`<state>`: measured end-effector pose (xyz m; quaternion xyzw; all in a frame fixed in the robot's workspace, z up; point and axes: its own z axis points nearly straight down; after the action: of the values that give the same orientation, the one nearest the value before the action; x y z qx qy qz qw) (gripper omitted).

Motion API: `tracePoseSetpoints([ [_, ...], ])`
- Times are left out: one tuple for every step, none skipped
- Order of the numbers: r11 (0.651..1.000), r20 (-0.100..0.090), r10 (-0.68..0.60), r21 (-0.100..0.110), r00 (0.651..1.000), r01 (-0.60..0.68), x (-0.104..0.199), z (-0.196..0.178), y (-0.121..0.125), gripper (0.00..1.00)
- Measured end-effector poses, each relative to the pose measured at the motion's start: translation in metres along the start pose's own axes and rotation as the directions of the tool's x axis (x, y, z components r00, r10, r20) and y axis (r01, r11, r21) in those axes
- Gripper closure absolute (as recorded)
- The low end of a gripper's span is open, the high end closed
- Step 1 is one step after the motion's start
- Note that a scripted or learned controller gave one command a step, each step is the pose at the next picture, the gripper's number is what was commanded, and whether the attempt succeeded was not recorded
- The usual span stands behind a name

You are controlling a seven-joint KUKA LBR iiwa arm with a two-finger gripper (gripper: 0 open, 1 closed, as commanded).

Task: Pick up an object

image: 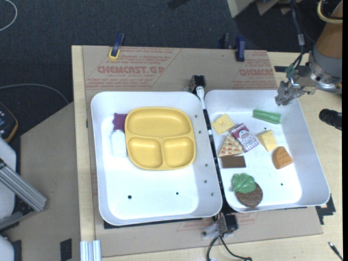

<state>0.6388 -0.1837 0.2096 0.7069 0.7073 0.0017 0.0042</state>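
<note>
The right bin holds several toy foods: a green pod, two yellow cheese blocks, a red-and-white packet, a pizza slice, a brown chocolate bar, an orange bread piece, and a green leafy piece resting on a brown cookie. My gripper hangs at the bin's back right rim, just above and right of the green pod. Nothing shows between its fingers.
The left bin holds a yellow compartment tray, with a purple piece and a white bottle on its left. Blue clamps and a yellow clamp sit at the board's far edge.
</note>
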Motion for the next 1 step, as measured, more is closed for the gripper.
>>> tracePoseSetpoints([
  [1.0, -0.001, 0.0, 0.003, 1.0, 0.0, -0.0002, -0.017, 0.0012, 1.0],
])
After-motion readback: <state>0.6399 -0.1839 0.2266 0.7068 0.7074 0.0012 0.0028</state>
